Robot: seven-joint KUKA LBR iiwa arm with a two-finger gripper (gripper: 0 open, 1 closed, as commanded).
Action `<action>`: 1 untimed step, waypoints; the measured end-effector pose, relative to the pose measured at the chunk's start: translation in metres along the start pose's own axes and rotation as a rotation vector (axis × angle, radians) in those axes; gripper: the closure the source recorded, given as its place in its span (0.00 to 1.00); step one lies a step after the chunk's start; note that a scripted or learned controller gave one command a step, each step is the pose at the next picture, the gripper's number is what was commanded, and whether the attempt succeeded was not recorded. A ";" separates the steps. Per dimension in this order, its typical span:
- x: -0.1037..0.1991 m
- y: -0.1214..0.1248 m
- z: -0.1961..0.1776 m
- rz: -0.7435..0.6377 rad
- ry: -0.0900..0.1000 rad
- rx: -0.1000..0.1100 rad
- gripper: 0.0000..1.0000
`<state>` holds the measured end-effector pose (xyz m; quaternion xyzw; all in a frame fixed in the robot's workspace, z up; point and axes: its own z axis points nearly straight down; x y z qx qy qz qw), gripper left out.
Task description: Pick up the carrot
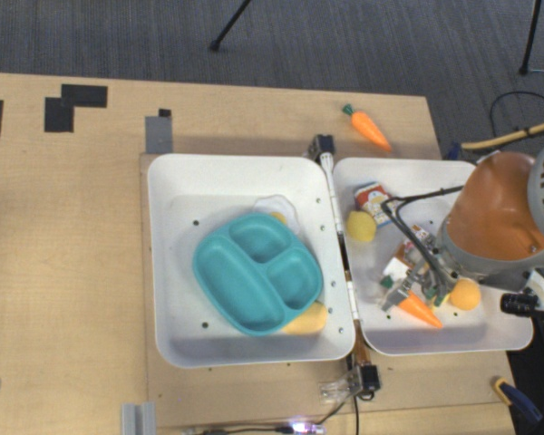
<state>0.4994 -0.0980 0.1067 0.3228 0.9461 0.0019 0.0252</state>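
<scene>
Left bin (163,243): teal divided plate (257,273). Right bin (471,338): tool (415,284) low over clutter, carrot (419,310) lying just beneath, touching; finger state can't tell. Second carrot (369,129) sits on surface (72,243) behind.

It looked like a robotics lab; a pale wooden table (63,243) carried two shallow white bins (163,270) clamped side by side, with black marker patches (72,105) stuck far left of the hand (415,284); beyond the table lay grey office carpet (363,25), crossed by tripod legs (240,12); cables (512,134) trailed above the hand.
</scene>
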 end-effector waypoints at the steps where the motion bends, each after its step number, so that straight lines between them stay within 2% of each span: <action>1: -0.006 0.002 -0.014 0.003 -0.018 -0.007 1.00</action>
